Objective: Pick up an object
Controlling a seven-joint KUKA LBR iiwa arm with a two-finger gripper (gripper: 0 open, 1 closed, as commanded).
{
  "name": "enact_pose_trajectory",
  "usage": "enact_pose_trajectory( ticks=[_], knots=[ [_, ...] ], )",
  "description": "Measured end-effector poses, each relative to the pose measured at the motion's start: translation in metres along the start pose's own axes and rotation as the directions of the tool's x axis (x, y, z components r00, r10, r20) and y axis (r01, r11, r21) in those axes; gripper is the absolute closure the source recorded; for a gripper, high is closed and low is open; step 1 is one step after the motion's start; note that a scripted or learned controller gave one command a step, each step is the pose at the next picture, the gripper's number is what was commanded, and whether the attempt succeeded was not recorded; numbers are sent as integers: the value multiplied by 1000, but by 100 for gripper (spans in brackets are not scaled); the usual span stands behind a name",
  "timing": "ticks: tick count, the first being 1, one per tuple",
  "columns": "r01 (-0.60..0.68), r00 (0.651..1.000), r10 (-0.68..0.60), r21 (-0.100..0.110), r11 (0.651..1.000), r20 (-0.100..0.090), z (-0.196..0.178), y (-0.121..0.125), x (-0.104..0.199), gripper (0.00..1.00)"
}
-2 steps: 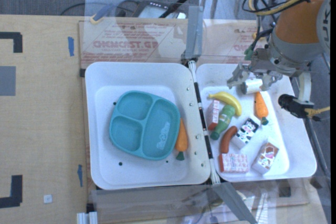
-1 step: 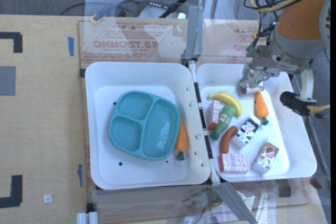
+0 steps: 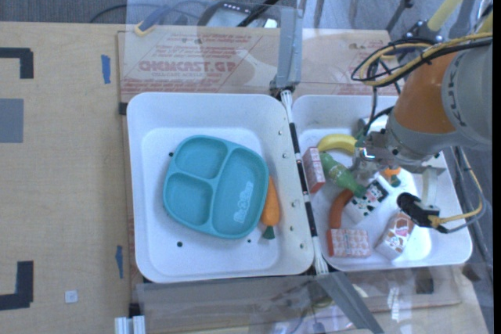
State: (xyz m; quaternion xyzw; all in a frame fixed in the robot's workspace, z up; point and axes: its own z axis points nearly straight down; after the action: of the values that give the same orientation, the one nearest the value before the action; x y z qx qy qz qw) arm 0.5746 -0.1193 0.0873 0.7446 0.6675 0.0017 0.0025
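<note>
Boxes crowd the near edge of the right bin (image 3: 458,250): a red packet (image 3: 348,243) and a small carton (image 3: 396,235). Behind them lie a sausage (image 3: 339,205), a green bottle (image 3: 338,170) and a banana (image 3: 337,142). The hand (image 3: 374,166) sits low over this pile, and the arm hides whether it is clenched. The left bin (image 3: 149,168) holds a blue tray (image 3: 215,185), with a carrot (image 3: 271,205) touching its right side.

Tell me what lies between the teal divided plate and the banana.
In the camera view, a carrot lies against the teal divided plate, then the bins' touching rims and a small reddish packet come before the banana.
</note>
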Motion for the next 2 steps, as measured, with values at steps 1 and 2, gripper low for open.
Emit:
enact_pose_trajectory(
  ticks=[1,2],
  knots=[
    [0,1000,0,1,1000,0,1,0,0,0],
    [23,1000,-23,2,1000,-8,-1,20,-79,0]
  ],
)
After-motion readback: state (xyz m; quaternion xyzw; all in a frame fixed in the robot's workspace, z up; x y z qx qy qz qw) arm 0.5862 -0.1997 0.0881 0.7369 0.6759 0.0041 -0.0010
